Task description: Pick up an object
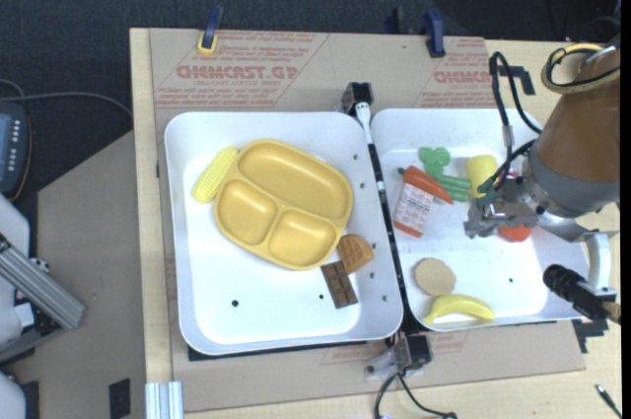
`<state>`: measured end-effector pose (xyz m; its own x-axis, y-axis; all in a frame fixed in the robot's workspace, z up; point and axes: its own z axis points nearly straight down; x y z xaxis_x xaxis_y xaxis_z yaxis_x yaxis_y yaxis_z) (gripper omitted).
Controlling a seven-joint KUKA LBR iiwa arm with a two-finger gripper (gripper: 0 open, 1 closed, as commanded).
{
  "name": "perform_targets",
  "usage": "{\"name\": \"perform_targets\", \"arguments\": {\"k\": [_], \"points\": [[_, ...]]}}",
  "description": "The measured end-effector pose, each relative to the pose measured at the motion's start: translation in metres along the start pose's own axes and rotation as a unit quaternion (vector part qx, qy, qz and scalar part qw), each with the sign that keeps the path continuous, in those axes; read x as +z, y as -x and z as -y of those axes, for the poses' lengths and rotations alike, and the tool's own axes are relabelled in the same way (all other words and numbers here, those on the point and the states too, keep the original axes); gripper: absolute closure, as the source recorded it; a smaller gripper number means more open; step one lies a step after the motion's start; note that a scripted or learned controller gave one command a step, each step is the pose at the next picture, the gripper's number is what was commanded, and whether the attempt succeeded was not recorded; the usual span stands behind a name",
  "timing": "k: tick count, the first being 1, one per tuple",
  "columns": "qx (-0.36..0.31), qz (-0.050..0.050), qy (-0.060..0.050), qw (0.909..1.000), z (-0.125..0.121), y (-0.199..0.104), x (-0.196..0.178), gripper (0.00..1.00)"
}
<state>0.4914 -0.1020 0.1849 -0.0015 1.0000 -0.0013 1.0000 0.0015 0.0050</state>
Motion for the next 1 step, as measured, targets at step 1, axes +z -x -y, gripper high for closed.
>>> {"name": "perform_targets", "arguments": {"k": [1], "points": [[0.0, 0.0, 0.0, 1.0, -0.0014, 0.0001, -0.0421, 1.0]]}}
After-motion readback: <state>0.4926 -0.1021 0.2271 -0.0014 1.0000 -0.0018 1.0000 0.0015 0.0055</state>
